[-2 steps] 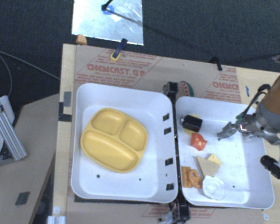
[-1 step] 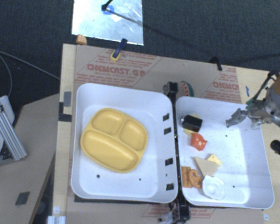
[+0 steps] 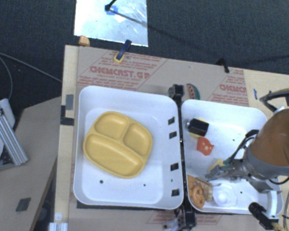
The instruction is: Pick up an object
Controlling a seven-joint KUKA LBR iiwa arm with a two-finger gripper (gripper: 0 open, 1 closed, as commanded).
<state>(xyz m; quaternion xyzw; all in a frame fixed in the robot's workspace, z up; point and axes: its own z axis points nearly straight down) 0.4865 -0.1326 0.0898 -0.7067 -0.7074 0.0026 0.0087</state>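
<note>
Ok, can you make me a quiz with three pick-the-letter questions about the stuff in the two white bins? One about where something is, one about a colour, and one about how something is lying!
1. Where is the yellow tray with sections?
A. in the left bin
B. in the right bin
C. on the floor

2. What colour is the small piece next to the black block?
A. blue
B. red
C. purple

3. How is the yellow tray lying?
A. standing on its edge
B. flat, hollows facing up
C. flipped upside down

Answers:
1. A: the yellow tray sits in the left bin.
2. B: the small piece below the black block in the right bin is red.
3. B: its three hollow sections face up toward the camera.
</note>
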